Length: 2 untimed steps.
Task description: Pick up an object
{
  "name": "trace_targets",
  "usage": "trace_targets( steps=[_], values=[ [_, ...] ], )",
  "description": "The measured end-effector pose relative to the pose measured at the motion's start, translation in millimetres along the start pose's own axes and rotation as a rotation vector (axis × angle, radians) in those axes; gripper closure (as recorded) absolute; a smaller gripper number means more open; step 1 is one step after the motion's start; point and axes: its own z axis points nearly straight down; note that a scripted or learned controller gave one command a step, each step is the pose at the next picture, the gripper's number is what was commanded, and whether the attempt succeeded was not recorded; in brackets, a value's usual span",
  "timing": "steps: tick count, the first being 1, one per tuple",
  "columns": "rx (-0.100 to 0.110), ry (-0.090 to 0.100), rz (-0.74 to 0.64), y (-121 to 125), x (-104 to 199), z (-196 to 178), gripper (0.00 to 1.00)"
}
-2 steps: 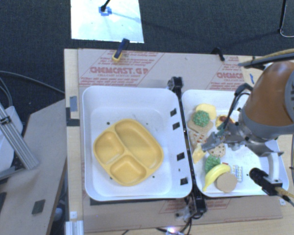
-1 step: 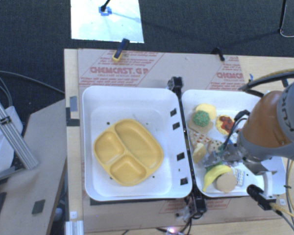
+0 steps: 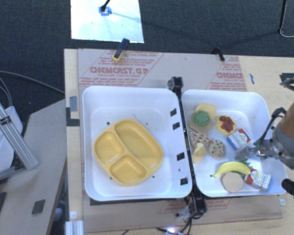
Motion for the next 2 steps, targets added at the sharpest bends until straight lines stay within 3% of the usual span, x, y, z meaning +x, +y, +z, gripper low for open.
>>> trace_targets(
  steps=[1,2],
  values=[
    [0.000,0.005,-0.008,1.5,7.0,-10.2,1.00],
    [0.001,0.005,-0.008,1.3,7.0,-9.8,0.00]
  ],
)
